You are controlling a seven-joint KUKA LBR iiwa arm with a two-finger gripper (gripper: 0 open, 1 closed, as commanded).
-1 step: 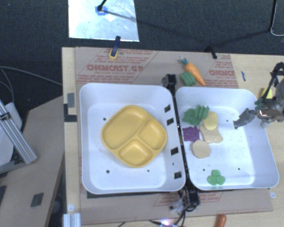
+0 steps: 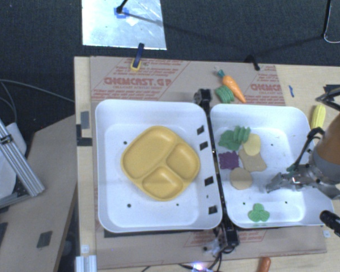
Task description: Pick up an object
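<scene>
The right bin (image 2: 283,118) holds several toy foods: a green leafy piece (image 2: 235,137), a pale yellow round piece (image 2: 251,146), a purple piece (image 2: 228,160), a tan slab (image 2: 254,163), a tan disc (image 2: 241,178) and a small green broccoli-like piece (image 2: 259,212). My gripper (image 2: 279,183) hangs low over this bin's right half, pointing left. It is just right of the tan disc and apart from it. Nothing shows in its grasp. The grey arm (image 2: 331,154) comes in from the right edge.
The left bin (image 2: 110,123) holds a yellow divided plate (image 2: 160,162). Behind the bins, on the cardboard, lie a toy carrot (image 2: 233,85) and a green piece (image 2: 224,94). A yellow corn cob (image 2: 318,118) lies right of the right bin. Black clips line the bins' shared edge.
</scene>
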